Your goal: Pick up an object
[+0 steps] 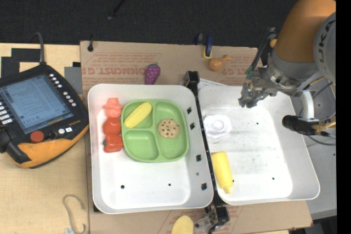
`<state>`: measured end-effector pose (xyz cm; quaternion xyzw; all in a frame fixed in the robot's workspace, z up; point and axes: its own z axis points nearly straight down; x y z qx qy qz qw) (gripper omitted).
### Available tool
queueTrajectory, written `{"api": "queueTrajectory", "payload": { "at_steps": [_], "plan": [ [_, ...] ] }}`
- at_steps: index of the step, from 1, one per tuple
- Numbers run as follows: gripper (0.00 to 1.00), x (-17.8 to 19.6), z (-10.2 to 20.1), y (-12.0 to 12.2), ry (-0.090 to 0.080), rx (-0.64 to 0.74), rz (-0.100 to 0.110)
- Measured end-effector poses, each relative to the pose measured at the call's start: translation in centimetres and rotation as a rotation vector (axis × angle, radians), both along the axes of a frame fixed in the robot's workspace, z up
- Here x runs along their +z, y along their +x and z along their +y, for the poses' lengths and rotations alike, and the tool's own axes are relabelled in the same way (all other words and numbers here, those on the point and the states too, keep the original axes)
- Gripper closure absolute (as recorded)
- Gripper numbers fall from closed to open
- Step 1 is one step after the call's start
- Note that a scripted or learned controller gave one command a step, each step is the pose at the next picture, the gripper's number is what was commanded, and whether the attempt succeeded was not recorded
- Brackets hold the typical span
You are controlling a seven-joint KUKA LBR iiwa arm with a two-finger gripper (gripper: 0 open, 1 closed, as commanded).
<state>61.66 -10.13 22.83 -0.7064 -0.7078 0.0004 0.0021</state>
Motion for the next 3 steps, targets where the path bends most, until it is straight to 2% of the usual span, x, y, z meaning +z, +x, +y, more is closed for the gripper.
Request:
{"api": "queueTrajectory", "payload": {
  "at_steps": [1,2,3],
  "plan": [
    [1.00,0.5,5.9,-0.9,0.000,0.002,0.000],
    [1.00,1.2,10.8,-2.7,0.000,0.000,0.001],
    [1.00,-0.4,15.2,-4.6,-0.001,0.000,0.002]
  ]
}}
